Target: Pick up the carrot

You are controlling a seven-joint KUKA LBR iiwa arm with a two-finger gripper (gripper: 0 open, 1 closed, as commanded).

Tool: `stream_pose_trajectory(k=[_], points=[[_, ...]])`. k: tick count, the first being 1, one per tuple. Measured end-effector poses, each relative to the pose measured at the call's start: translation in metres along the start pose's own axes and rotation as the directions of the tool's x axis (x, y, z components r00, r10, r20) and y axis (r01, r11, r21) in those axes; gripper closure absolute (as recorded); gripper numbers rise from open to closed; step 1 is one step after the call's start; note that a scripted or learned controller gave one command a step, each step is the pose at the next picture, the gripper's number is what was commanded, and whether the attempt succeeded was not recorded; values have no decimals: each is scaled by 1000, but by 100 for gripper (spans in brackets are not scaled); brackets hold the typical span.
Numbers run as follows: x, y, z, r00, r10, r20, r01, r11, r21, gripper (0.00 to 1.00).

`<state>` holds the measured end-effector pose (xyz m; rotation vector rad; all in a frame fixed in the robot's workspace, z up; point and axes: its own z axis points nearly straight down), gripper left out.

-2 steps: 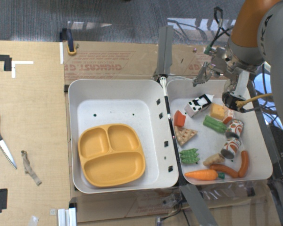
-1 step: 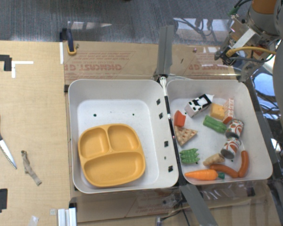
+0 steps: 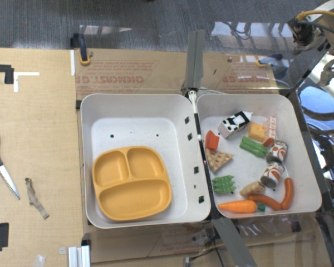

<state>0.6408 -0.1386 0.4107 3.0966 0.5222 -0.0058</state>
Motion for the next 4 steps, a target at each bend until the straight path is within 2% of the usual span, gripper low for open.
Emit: stream_pose_trajectory(k=[1,2,3,4], points=[[-12,52,22,996,90,2,-90,996,2,0],[-10,50,15,997,81,6,-82,997,2,100],[-46,72,114,997,-83,0,83,997,2,100],[-78,60,145,917,-400,-2,400,917,1,100]])
